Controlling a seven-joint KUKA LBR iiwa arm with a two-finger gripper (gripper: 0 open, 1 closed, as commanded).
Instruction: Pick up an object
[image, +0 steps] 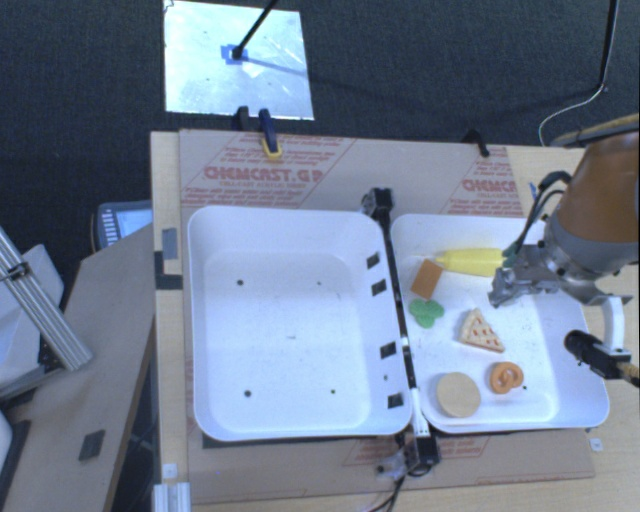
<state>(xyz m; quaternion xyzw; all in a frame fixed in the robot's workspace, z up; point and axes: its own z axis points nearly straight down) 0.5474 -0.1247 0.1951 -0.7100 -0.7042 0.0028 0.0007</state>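
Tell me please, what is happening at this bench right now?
A grey and orange robot arm reaches in from the right over the right bin. Its gripper hangs low in that bin, close to the yellow corn cob, with nothing visibly held. Around it lie an orange block, a green piece, a waffle wedge, a small pretzel and a round tan disc. The left bin sits beside it. No object has been picked up yet.
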